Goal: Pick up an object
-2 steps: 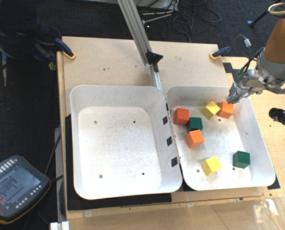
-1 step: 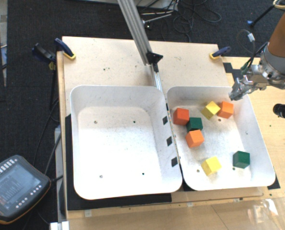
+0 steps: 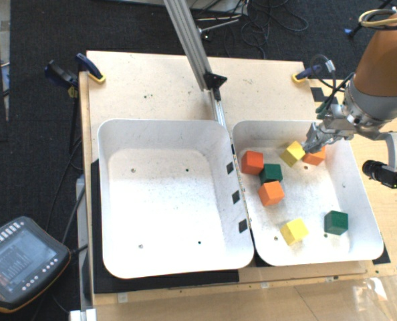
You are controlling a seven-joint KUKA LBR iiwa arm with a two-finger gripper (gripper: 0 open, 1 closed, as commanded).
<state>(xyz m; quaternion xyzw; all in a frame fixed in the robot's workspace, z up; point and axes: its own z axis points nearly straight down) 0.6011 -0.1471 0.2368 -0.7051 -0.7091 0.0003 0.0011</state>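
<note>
We're looking down on the bench (image 3: pixel 158 85) with both white bins in frame. The left bin (image 3: pixel 118 139) sits in the middle-left of the frame, the right bin (image 3: pixel 359 199) in the lower right, their inner walls pressed close together.

All the cubes are in the right bin. Up near its top edge we have a yellow cube (image 3: pixel 293 153), tilted, and right beside it an orange cube (image 3: pixel 314 156) that is partly covered. The gripper (image 3: pixel 317 139) is down right over that pair, at the upper right of the frame, its tip just above the partly hidden orange cube and next to the yellow one. How wide it stands we cannot tell from up here; the metal tip blurs into the cubes, and we see nothing clearly caught in it.

To the left, a red-orange cube (image 3: pixel 252 162) sits near the bin's left wall, touching a dark green cube (image 3: pixel 272 173) just below and right of it. Directly under those, a second orange cube (image 3: pixel 272 193). Further down, near the lower edge, a second yellow cube (image 3: pixel 294 231), and to its right, well apart, another green cube (image 3: pixel 336 223).

At the far lower left of the frame we spot a teach pendant (image 3: pixel 18 266) lying off the bench.
</note>
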